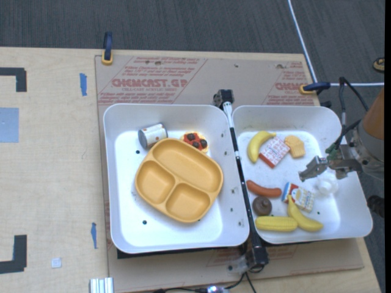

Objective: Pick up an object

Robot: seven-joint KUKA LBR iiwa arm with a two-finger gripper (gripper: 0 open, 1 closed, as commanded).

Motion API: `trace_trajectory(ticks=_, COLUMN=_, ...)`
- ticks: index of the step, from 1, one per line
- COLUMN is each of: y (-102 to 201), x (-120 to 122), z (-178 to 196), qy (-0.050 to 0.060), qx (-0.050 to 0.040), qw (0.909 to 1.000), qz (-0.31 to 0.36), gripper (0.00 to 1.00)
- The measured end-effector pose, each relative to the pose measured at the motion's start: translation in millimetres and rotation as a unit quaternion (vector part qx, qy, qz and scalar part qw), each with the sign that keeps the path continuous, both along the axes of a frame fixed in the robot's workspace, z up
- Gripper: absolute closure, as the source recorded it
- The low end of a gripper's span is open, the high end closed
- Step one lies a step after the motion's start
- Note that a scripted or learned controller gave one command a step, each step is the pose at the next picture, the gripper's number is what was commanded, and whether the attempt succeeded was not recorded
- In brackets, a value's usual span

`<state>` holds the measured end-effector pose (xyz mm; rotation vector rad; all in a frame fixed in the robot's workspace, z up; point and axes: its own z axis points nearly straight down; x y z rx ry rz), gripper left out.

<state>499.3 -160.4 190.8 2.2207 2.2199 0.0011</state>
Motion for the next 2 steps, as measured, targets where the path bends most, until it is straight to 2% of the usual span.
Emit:
trace_trajectory(ticks=1, y=47.4, x=35.2, z=-104.8, qy=-0.002, qx=0.0003, qw=1.0000, qz=0.001, gripper=0.00)
trace_trajectory(ticks=2, y=69.1, x=74.2, z=-104.8, qy=-0.001, qx=0.0001, qw=1.0000, qz=0.001, gripper=0.00)
